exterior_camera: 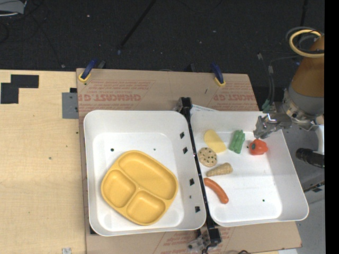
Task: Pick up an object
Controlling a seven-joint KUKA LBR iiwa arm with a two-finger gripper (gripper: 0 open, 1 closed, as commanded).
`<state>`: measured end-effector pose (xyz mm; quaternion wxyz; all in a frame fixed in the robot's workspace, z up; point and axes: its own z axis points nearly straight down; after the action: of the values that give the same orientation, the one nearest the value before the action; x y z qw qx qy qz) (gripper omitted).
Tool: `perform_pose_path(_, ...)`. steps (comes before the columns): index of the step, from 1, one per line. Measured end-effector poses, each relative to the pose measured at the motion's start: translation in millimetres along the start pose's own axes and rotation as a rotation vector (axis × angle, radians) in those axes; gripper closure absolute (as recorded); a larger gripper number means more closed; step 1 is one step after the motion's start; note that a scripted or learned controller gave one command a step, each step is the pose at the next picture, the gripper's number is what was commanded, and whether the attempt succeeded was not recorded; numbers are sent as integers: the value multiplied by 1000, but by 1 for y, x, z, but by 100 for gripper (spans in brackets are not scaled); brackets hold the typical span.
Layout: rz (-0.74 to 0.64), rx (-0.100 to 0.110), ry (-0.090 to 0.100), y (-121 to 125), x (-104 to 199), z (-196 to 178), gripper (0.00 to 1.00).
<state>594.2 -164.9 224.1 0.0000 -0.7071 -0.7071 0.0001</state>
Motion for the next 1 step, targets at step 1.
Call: perform_pose_path(1,-3,-1,0,2,47,-10,100)
